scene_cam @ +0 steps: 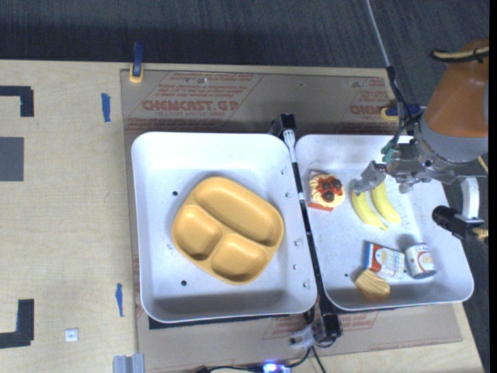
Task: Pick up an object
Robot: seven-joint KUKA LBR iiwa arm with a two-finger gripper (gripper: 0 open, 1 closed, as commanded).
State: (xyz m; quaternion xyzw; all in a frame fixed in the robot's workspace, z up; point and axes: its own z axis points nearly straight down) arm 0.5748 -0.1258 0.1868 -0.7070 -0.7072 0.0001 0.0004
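A pale wooden counter (62, 231) fills most of the frame, its grain running lengthwise. Black marks (17, 101) sit at its left edge, upper and lower, with a grey patch (11, 158) between them. Bits of blue tape (106, 107) dot the left part. A brown cardboard sheet (233, 99) with red print lies on the counter in the middle and right. Along the top of the frame runs a dark blue-grey floor (194, 14), crossed at the upper right by a thin pale cable (374, 22). The light is even and soft.
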